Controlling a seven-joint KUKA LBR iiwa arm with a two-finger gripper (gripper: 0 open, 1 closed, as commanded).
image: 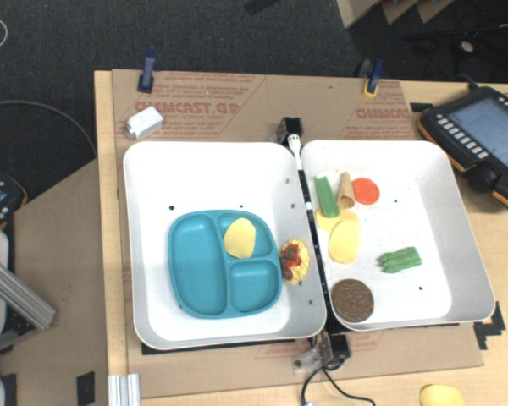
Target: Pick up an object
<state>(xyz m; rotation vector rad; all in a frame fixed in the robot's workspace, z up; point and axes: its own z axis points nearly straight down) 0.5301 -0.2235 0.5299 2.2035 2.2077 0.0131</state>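
Two white bins are seen side by side on the counter (237, 100). In the left bin (152, 184) a teal divided tray (199, 269) is set, with a yellow piece (240, 238) in its upper right compartment and a red-and-yellow item (294, 260) just beside the tray's right edge. In the right bin (432, 193) several candidates are scattered: a green stick (326, 196) lying with its long axis near vertical in the view, a tan cone (345, 191) touching or just beside it, an orange disc (366, 191), a yellow piece (345, 238), a green block (400, 260) lying roughly across the view, and a brown disc (353, 299) near the front wall. The state of the jaws cannot be told. Since the arm enters from the right, the green block is judged nearest and best isolated.
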